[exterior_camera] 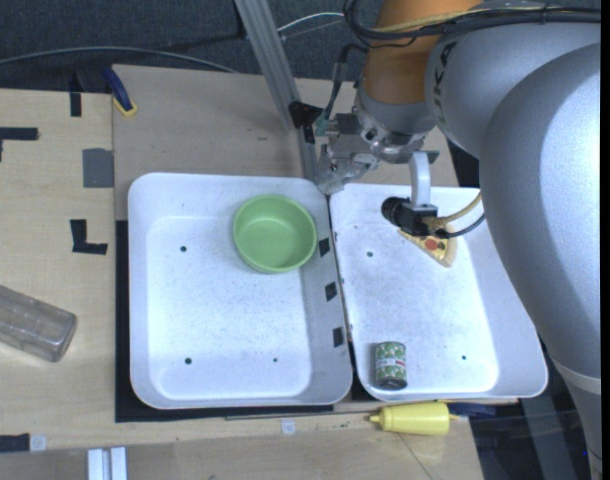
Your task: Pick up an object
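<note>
**A:** Where is the gripper (pixel 340 171)?

**B:** Above the far rims, where the two bins meet. I see nothing in it. Whether it is spread or pressed together, I cannot tell from this angle.

**A:** What is there to pick?

**B:** A green bowl (pixel 275 233) lies in the left bin (pixel 215 338), at about 1 o'clock from that bin's middle, open side up. A small green can (pixel 390 365) is in the right bin (pixel 425 308) at about 7 o'clock, close to the near wall and seemingly upright.

**A:** Which is closer?

**B:** The bowl. The gripper is near it, off toward its 1 or 2 o'clock.

**A:** How would the bowl handle?

**B:** Probably light, stiff and smooth, and not fragile. It looks too wide to span, so I'd pinch the wall at the rim, one side inside and one outside, at the 2 o'clock edge. It may slide or tip if nudged.

**A:** And the can?

**B:** Stiff and round, perhaps heavier. I'd take it across the body from above. An off-centre squeeze could squirt it out, and the nearby wall leaves little room.
</note>
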Robot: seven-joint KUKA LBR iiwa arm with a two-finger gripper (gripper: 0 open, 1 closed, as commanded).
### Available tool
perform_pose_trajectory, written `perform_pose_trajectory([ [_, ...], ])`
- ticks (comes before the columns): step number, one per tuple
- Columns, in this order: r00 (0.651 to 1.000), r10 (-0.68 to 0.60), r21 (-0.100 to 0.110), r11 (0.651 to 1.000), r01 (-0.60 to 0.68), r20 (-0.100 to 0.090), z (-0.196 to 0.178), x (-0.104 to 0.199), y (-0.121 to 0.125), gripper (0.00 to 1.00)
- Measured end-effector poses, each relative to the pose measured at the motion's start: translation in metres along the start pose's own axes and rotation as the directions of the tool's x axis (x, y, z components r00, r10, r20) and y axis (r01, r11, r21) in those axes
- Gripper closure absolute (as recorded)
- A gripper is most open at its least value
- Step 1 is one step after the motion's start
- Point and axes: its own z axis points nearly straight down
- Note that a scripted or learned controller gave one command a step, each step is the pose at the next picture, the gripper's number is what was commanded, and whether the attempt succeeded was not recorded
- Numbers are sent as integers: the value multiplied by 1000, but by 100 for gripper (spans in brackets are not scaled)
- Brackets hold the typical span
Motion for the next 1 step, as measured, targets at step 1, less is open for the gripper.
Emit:
perform_pose_trajectory([
  [1,1000,0,2,1000,0,1,-3,60,-1,100],
])
